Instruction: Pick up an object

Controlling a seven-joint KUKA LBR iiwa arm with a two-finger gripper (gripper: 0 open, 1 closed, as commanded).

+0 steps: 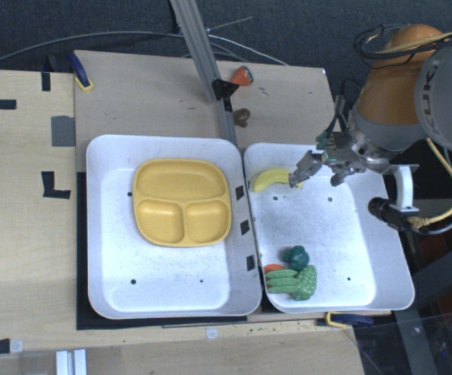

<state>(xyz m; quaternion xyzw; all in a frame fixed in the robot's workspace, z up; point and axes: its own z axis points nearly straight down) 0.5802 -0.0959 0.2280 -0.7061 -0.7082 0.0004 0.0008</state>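
A divided tray (183,201) sits in the left bin (108,287) — banana (269,179) and toy vegetables (293,276) in the right bin (382,280).

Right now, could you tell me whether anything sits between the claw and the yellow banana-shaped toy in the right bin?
Nothing visible does. The claw sits just right of the yellow banana-shaped toy, with bare bin floor between them. The green toy vegetables lie well away, at the near edge.

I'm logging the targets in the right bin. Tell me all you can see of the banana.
The banana is small, yellow, smooth and plastic-looking, a short curved piece lying flat on the right bin floor in its far left corner. Its right tip lies at the gripper; I cannot tell if they touch.
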